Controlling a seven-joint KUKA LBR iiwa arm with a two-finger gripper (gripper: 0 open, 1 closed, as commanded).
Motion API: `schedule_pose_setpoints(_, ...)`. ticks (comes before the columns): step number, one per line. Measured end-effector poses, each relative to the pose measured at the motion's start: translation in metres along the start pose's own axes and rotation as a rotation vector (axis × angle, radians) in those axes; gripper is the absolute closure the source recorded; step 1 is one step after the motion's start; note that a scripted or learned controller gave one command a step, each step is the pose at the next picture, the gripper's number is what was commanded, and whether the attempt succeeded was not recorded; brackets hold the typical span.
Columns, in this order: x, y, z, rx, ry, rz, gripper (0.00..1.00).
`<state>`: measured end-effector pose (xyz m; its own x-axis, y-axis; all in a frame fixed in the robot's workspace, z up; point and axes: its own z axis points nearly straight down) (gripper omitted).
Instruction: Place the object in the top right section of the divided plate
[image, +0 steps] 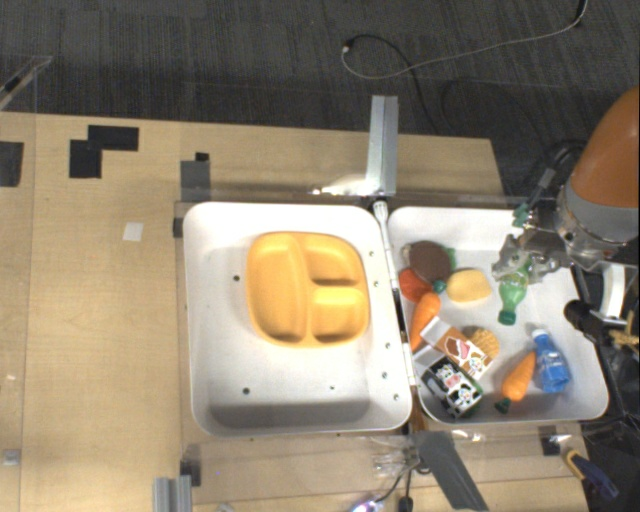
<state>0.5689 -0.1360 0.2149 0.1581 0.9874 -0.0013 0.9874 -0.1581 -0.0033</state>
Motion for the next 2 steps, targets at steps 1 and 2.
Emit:
schedule_pose_setpoints(1, 0.022, -0.045, 0.115, -0.003, 0.001, -0.095, 1.0)
schedule_pose_setpoints(2, 0.008, -0.028, 0.041, -0.002, 0.002, -0.286, 1.0)
